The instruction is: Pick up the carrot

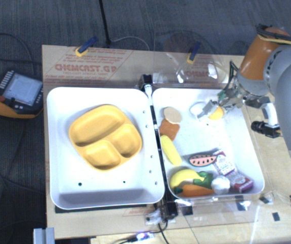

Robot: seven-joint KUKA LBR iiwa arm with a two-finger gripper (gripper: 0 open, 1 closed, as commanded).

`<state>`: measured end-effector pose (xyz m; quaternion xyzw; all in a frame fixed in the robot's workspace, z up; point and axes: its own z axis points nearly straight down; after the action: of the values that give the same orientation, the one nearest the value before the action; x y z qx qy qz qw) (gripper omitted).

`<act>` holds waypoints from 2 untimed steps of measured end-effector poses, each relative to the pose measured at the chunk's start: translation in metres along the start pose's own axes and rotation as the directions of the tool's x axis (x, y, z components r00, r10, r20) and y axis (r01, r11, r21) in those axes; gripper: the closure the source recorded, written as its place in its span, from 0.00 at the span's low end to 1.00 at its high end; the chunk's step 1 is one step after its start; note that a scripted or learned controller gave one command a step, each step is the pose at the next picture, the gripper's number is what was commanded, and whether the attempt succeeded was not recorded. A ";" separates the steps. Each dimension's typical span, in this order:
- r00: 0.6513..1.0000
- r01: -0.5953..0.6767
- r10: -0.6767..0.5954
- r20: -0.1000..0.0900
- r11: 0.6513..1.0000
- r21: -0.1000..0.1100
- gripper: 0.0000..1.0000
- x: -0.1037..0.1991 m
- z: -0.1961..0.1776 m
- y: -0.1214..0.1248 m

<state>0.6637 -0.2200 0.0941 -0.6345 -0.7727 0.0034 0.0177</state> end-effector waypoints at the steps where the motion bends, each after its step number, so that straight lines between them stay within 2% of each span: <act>1: 1.000 -0.029 0.029 -0.004 1.000 0.009 0.00 0.000 0.000 0.003; 2: 0.986 -0.165 0.165 -0.009 0.986 0.024 0.00 0.001 0.001 0.001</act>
<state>0.6645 -0.2189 0.0936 -0.6961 -0.7173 0.0101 0.0290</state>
